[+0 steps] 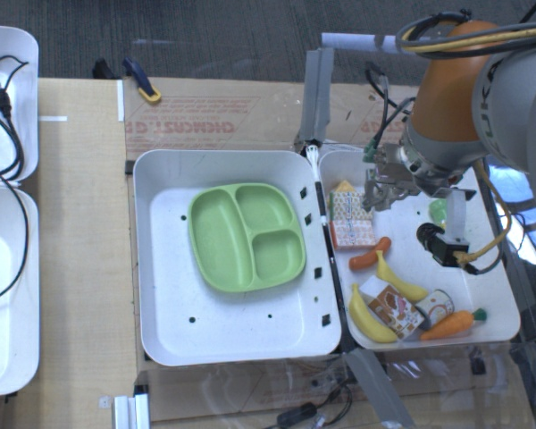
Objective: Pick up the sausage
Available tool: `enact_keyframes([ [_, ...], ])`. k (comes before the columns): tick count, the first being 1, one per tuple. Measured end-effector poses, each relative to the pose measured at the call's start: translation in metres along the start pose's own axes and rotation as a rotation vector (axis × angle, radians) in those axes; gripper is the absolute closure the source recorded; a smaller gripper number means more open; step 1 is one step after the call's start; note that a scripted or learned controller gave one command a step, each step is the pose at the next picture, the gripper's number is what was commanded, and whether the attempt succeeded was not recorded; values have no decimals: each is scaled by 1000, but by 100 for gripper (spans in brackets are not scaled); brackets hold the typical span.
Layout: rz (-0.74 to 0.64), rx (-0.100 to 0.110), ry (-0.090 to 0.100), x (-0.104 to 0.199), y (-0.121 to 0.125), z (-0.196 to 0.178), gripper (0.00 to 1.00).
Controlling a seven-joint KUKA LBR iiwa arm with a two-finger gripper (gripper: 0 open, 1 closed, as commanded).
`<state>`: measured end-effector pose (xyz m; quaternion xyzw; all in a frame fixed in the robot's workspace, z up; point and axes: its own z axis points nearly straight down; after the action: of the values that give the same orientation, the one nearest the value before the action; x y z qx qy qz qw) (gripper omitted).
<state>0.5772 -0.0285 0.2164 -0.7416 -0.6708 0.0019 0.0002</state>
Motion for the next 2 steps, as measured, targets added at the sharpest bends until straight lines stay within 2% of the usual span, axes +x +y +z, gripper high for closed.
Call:
enact_keyframes([
  [1,0,0,0,0,0,0,0],
  [2,20,1,0,-14,-14,26,0],
])
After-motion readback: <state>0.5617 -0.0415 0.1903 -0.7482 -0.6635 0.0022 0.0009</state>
